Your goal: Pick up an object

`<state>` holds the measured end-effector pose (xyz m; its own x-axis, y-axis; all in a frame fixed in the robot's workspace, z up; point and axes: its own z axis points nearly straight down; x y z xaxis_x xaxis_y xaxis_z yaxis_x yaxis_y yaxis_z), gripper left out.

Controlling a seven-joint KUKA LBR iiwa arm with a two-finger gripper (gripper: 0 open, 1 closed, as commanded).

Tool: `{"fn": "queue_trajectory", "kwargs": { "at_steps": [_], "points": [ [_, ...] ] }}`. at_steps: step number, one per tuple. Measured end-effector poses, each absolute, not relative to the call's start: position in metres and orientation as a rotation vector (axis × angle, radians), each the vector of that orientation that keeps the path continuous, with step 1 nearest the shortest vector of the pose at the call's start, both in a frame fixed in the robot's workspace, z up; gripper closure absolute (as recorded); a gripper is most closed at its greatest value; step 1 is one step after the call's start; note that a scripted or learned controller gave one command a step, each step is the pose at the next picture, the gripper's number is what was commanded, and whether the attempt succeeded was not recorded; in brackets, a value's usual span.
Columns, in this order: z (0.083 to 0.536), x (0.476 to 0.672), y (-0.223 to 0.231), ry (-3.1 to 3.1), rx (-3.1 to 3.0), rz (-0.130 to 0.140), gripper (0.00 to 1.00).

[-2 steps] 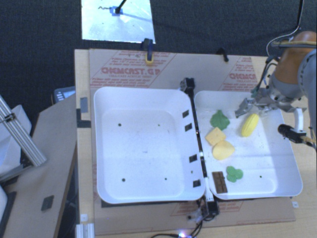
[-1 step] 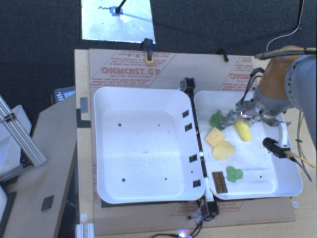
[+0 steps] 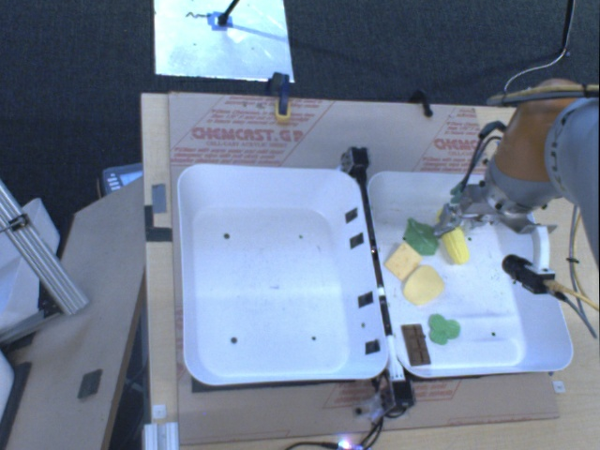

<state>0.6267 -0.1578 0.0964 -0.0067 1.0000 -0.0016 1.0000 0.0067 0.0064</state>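
- Camera view — the arm [image 3: 553, 148], grey with an orange band, enters from the right of the frame and reaches down into the right bin [image 3: 525, 345].
- The gripper [image 3: 453, 221] sits low over the upper middle of the right bin; whether it is released or clenched cannot be told at this angle.
- A yellow corn-shaped object [image 3: 457, 247] lies directly below the gripper, touching or just beside it.
- A green object [image 3: 421, 237] lies just left of the corn-shaped object.
- A pale yellow block [image 3: 403, 262] and a rounded yellow piece [image 3: 423, 286] lie below these, near the bin's left wall.
- A small green piece [image 3: 443, 328] and a brown rectangular bar [image 3: 415, 344] occupy the lower left of the right bin.
- The left bin [image 3: 202, 251] stands alongside, touching the right bin along a black divider strip [image 3: 373, 261].
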Motion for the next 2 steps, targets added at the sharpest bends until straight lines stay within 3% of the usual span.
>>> {"fn": "queue_trajectory", "kwargs": {
  "at_steps": [1,2],
  "points": [
    [0.192,0.673,-0.072,2.230,2.199,0.020,1.00],
    [0.184,0.626,-0.013,2.234,2.213,0.001,1.00]
  ]
}}
